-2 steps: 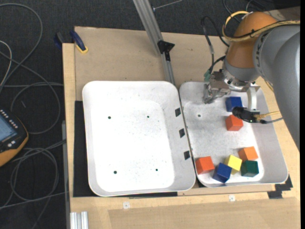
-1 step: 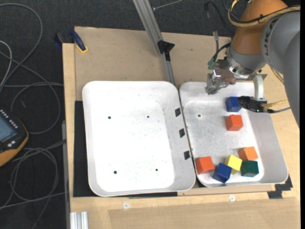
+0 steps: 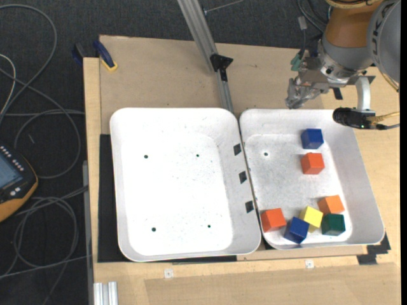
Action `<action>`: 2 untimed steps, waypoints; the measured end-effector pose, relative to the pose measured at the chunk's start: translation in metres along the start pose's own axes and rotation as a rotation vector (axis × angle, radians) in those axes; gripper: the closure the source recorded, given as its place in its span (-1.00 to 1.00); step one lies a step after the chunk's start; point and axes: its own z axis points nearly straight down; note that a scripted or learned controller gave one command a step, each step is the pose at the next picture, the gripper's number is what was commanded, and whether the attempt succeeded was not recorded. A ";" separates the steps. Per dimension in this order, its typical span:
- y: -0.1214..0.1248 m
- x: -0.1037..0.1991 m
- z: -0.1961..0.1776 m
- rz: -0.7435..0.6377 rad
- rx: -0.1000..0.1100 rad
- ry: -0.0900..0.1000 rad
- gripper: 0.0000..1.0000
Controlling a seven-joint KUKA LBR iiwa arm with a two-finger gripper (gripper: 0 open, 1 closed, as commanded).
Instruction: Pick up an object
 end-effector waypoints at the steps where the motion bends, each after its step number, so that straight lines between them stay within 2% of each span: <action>1: 0.001 0.000 -0.013 0.000 0.006 0.001 1.00; 2: -0.026 0.055 -0.005 -0.004 0.013 0.004 1.00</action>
